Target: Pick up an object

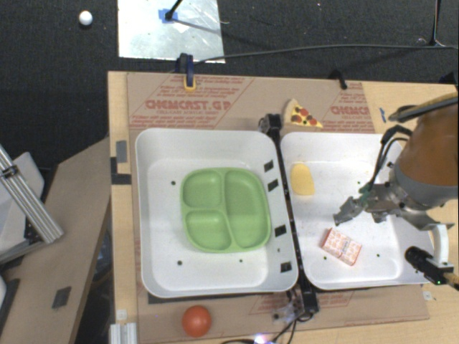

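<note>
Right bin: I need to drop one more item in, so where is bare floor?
In the right bin, bare floor lies along the far wall past the yellow piece, and at the near left corner beside the pink packet. The right side is crowded by the pincer and arm.

Pale green divided plastic plate (226, 209) in the left shallow white bin (154, 192). To the plate's right – soft yellow oval object (302, 179); below that, pink-and-white patterned packet (341, 246). Above the plate, on the tan board with red lettering (188, 104) – yellow pizza-slice toy with red spots (303, 115). Below the plate: orange-red ball (196, 320).
</note>
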You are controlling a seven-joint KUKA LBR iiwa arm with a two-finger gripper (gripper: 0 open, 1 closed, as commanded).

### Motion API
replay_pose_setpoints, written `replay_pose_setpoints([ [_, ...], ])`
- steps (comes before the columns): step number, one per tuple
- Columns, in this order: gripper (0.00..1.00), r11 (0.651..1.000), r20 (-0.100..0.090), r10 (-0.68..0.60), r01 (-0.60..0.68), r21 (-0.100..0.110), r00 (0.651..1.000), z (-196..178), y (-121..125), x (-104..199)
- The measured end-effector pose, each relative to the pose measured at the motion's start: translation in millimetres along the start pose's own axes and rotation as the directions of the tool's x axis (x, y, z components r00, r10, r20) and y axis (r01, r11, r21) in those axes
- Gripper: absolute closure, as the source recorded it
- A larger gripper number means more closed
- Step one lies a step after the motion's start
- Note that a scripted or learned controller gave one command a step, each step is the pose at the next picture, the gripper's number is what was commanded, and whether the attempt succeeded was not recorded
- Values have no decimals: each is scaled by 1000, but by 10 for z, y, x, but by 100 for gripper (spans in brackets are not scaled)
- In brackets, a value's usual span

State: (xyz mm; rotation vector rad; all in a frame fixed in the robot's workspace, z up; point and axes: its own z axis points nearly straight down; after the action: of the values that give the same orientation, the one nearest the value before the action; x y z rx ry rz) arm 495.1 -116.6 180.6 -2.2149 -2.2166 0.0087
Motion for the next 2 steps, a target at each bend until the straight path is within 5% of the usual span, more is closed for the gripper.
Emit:
replay_pose_setpoints([
  [1, 0, 1000, 2, -3, 3, -11, 1000, -49, 28, 0],
  [2, 0, 1000, 0, -1, 1, -7, 1000, 394, 30, 75],
])
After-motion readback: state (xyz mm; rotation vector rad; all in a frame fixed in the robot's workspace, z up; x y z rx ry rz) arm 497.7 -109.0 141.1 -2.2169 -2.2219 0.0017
